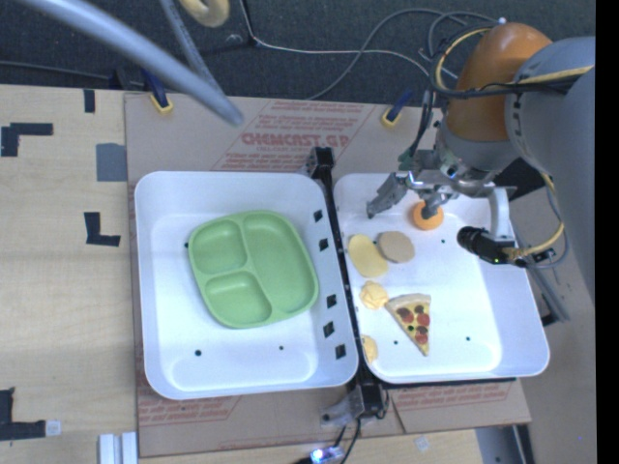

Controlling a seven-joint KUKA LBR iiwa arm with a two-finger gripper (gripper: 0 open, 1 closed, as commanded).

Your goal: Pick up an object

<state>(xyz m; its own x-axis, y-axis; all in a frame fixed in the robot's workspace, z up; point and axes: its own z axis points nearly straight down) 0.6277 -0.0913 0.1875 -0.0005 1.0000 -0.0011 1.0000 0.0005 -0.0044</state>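
My gripper (404, 203) hangs over the back of the right bin (503, 356), and its fingers look spread open with nothing between them. A dark finger (382, 199) points down-left. A small orange round piece (426, 217) lies just below the right side of the gripper, partly covered by it. Toward the front are a brown round cookie (396, 247) and a pale yellow disc (365, 255), side by side and touching. A pizza slice (413, 319) lies nearer the front, with a small yellow piece (373, 295) to its left.
A green divided plate (253, 269) lies in the left bin (164, 356). Another small yellow piece (368, 348) sits at the right bin's front left wall. A black divider (334, 259) runs between the bins. The arm's black fitting (484, 243) overhangs the right bin's right side.
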